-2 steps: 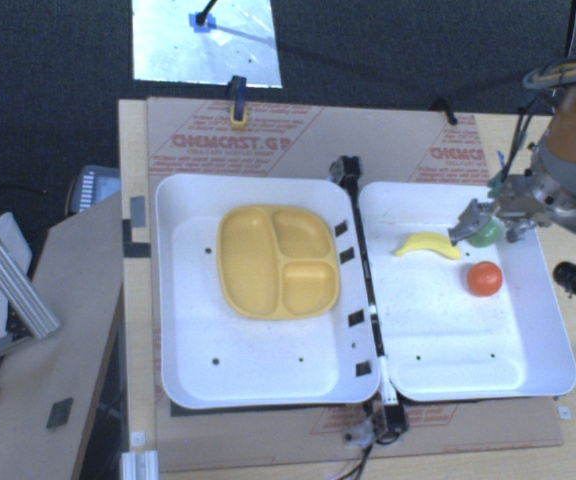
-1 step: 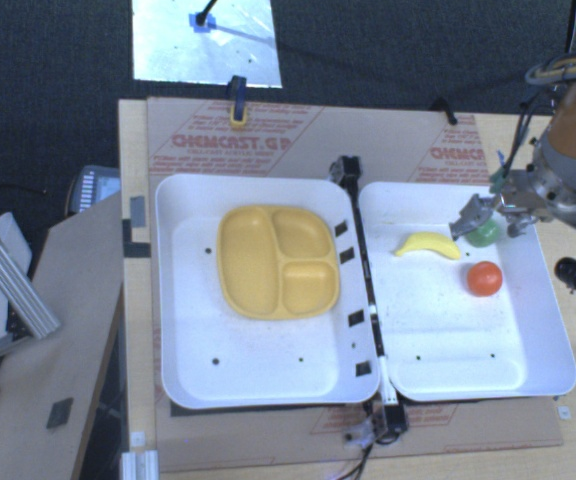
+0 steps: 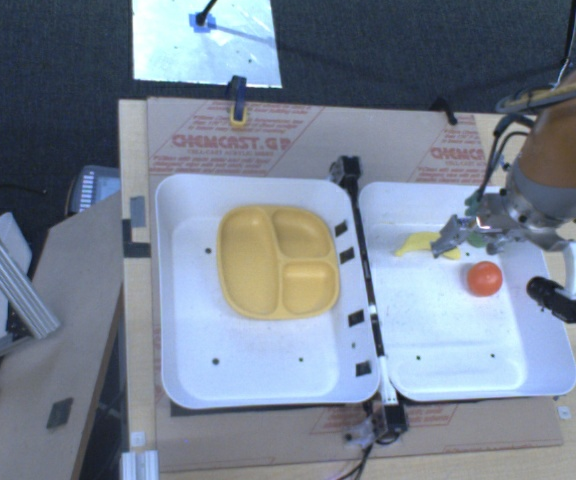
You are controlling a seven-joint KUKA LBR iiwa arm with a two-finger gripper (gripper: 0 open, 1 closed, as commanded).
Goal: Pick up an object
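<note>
In the right bin a yellow, banana-like piece lies near the back. A small red-orange ball sits a little to its right and nearer the front. My gripper hangs low over the right end of the yellow piece and covers that end. The ball is just in front of the gripper and apart from it. The grey arm with its orange band reaches in from the right.
The left bin holds a yellow divided plate. A black clip rail runs between the two bins. A black cylinder juts over the right bin's right rim.
</note>
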